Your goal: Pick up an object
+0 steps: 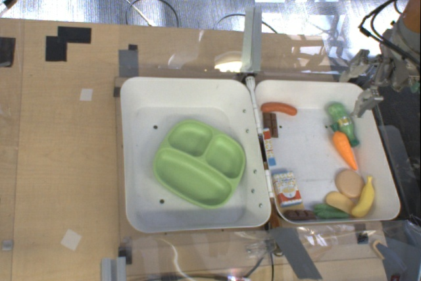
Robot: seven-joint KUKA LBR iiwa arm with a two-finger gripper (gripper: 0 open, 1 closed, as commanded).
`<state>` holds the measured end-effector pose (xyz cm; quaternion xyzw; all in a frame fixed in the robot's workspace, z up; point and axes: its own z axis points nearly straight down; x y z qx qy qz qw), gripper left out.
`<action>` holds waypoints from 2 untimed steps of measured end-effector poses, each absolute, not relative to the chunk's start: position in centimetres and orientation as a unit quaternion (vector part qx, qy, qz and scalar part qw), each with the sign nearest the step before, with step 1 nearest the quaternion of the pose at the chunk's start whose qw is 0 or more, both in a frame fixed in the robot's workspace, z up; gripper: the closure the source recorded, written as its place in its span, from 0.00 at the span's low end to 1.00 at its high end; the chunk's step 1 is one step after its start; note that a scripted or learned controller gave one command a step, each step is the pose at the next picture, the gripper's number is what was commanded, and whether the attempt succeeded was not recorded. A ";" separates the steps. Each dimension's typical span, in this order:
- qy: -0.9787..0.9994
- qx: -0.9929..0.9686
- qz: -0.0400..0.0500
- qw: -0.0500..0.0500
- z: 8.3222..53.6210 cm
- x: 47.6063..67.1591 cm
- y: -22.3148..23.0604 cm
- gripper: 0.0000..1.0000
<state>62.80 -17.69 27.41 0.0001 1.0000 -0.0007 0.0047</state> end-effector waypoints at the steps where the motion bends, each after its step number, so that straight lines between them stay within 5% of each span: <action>1: 1.000 -0.029 0.001 0.000 16.3 65.4 -19.1 0.00; 2: 0.999 -0.041 -0.002 0.007 8.9 63.9 -20.6 0.00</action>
